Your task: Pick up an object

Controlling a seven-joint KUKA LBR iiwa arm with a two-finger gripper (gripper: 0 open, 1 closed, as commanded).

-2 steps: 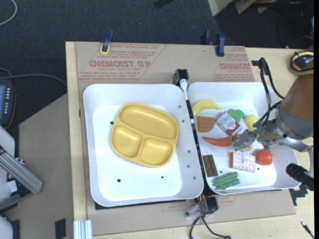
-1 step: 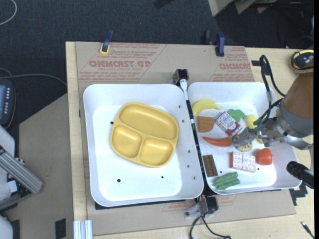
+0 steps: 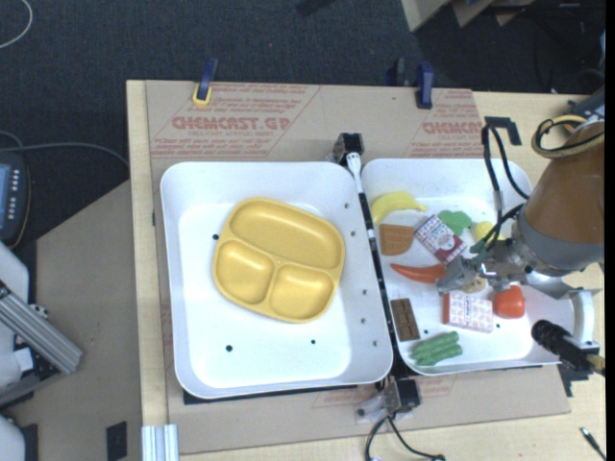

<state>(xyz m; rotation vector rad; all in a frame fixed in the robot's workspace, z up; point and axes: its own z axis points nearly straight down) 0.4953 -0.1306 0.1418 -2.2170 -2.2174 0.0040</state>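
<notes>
Camera view: a cardboard-topped table (image 3: 288, 113) over dark carpet (image 3: 144, 27) carries two bins. Gripper (image 3: 473, 275) hangs low in the right bin (image 3: 423, 176) among small toys, apparently beside a red pepper (image 3: 418, 273).

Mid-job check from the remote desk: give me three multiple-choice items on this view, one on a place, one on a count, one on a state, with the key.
1. Where does the yellow divided plate lie?
A. left bin
B. right bin
C. on the cardboard

2. How many compartments does that plate have?
A. two
B. three
C. five

3. How does the gripper stand?
A. raised above the left bin
B. parked off the bench
C. low in the right bin among the toy foods

Key: 1 A, it sits in the left bin. 2 B, one long section and two small ones. 3 C, it sits beside the red chili.
</notes>
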